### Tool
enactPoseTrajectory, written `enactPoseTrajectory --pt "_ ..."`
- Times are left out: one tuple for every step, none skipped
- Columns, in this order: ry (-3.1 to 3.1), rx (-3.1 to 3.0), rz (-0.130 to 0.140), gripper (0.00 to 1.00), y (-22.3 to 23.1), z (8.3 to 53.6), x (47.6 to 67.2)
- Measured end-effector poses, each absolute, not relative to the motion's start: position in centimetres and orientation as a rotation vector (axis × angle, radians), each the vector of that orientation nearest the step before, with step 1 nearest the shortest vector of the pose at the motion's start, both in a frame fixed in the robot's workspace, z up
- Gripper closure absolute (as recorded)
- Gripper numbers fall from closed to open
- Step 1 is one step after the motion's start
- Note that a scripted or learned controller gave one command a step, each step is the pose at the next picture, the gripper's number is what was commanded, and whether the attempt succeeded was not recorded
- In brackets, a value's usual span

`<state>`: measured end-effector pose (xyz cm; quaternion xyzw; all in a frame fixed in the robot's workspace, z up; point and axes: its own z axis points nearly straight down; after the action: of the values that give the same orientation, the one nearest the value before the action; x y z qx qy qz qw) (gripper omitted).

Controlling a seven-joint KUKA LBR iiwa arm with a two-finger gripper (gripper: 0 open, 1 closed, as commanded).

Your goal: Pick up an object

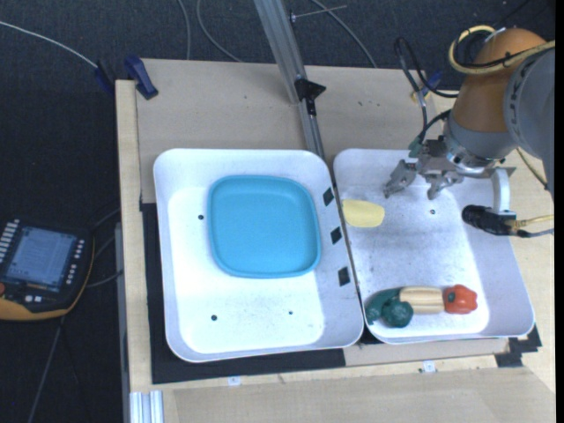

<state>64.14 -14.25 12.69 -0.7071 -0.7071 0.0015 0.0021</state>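
Observation:
My gripper (414, 183) hangs over the back part of the right bin (493, 263), fingers spread open with nothing between them. A pale yellow piece (363, 213) lies by the bin's left wall, left of and a little nearer than the gripper. Along the bin's front edge lie a dark green object (389, 310), a tan cylinder (421, 300) and a red object (459, 299) in a row, well apart from the gripper.
The left bin (176, 263) holds a light blue square plate (263, 226). A slanted metal pole (280, 26) rises behind the bins. A handheld pendant (40, 263) lies off the bench to the left.

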Motion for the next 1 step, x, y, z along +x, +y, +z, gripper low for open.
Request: enactPoseTrajectory --pt "-2.224 -2.222 -0.003 1.00 -14.26 14.14 64.33"
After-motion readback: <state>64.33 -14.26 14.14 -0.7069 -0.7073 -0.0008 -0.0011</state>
